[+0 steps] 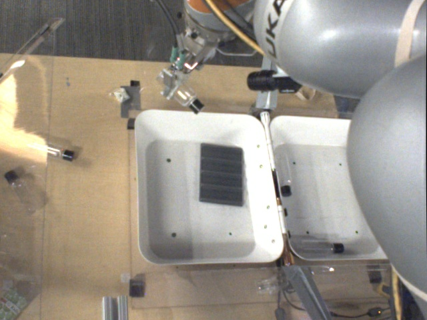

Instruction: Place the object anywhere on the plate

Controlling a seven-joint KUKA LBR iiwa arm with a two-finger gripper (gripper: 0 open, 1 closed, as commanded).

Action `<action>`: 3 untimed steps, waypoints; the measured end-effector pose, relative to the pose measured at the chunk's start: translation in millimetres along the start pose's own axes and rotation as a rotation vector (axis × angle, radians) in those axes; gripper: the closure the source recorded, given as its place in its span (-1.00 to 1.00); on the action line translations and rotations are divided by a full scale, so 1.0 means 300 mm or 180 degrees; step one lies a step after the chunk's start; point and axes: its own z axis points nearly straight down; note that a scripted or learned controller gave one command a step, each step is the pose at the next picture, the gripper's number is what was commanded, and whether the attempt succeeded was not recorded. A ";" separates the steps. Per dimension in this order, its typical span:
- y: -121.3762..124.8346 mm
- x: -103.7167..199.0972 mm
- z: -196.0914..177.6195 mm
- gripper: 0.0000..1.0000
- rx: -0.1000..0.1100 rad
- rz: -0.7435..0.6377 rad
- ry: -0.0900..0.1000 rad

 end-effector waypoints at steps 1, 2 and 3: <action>-0.050 0.023 0.365 1.00 0.0013 0.1314 0.0006; -0.049 0.023 0.364 -1.00 0.0010 0.1313 0.0005; -0.229 0.178 0.753 -1.00 0.0012 0.2108 0.0008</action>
